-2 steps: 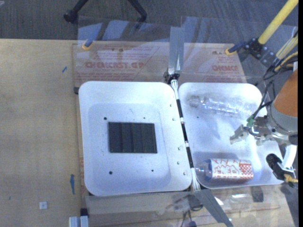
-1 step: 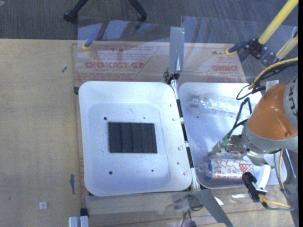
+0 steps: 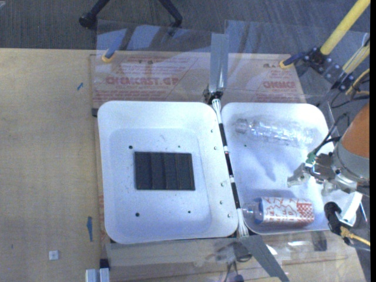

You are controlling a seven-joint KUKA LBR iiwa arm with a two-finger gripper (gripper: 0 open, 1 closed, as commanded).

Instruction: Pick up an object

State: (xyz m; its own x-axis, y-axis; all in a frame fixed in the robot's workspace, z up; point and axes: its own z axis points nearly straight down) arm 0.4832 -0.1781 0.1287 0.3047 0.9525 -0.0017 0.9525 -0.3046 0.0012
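— Where are the objects?
— I see a clear bottle (image 3: 275, 131) lying at the right bin's (image 3: 258, 163) far side; a red-patterned can (image 3: 281, 210) near its front edge.
— And the gripper (image 3: 301, 175)?
— Above that bin, between them; its opening I can't tell.

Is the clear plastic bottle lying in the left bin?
No, the clear plastic bottle lies in the right bin, near its far wall.
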